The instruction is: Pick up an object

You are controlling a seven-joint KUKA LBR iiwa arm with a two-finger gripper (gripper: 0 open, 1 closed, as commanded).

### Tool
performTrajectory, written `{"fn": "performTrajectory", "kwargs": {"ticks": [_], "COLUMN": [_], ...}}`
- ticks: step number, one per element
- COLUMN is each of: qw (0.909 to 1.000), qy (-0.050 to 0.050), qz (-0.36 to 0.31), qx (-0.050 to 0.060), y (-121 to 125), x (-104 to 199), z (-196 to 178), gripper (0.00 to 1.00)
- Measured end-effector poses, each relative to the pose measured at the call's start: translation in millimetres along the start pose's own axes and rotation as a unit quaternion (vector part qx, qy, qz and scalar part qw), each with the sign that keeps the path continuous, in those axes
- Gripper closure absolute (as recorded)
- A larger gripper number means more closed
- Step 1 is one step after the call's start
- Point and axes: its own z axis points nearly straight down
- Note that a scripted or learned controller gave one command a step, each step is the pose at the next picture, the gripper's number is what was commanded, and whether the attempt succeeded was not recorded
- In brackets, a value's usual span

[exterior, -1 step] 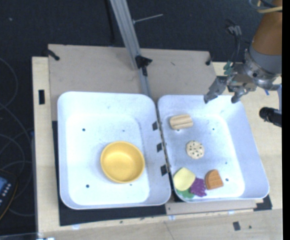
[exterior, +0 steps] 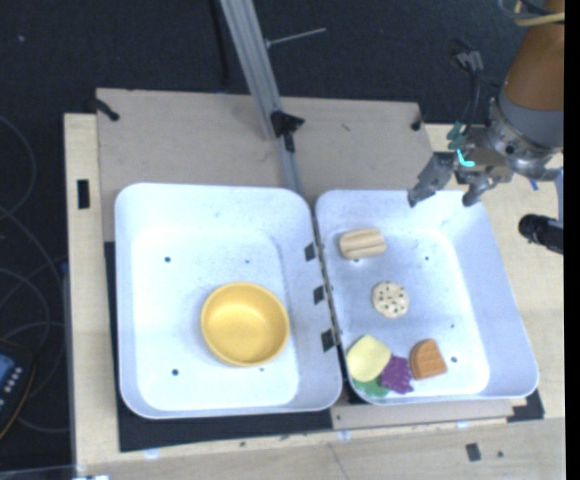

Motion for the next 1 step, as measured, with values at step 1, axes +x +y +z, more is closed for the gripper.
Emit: {"fn": "performTrajectory", "kwargs": {"ticks": [1], "qw": [1.0000], "qy": [-0.001], "qz": [0.002], "qx": [0.003], "y": [2.3], "x": [-5.8], "z": [61.8], "gripper": [0.00]}}
